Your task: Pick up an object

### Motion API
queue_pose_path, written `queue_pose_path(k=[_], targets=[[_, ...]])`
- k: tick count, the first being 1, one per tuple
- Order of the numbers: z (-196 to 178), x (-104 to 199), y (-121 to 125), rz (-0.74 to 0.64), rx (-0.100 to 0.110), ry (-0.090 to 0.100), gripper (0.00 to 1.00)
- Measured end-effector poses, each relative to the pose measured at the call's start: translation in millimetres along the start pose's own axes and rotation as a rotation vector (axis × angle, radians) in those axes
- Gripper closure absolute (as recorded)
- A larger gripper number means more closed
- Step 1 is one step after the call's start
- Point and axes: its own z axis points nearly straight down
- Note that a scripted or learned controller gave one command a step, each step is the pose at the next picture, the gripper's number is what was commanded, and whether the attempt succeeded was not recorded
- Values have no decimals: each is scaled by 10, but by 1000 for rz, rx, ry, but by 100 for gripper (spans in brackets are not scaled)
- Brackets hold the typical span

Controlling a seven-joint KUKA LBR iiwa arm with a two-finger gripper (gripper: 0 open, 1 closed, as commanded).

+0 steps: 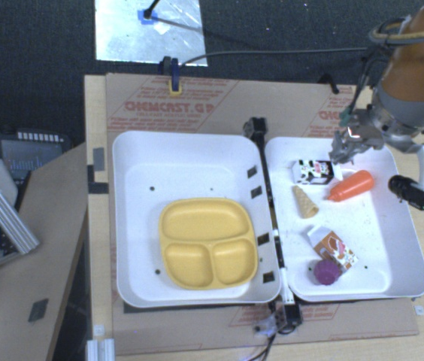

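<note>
— Holding anything, that gripper (pixel 345 150)?
— Hard to tell; its spread is blurred. It hovers over the right bin (pixel 404 258), just beside the carrot (pixel 350 186).
— Handling?
— Probably light, stiff, slick plastic; grip it mid-body.
— Any writing?
— "CHEMCAST GP" on the brown board (pixel 167 105).
</note>
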Motion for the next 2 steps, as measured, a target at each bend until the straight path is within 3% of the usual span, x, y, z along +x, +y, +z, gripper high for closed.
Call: queue_pose_path(k=[2], targets=[[230, 1081, -198, -5, 8, 4, 100]])
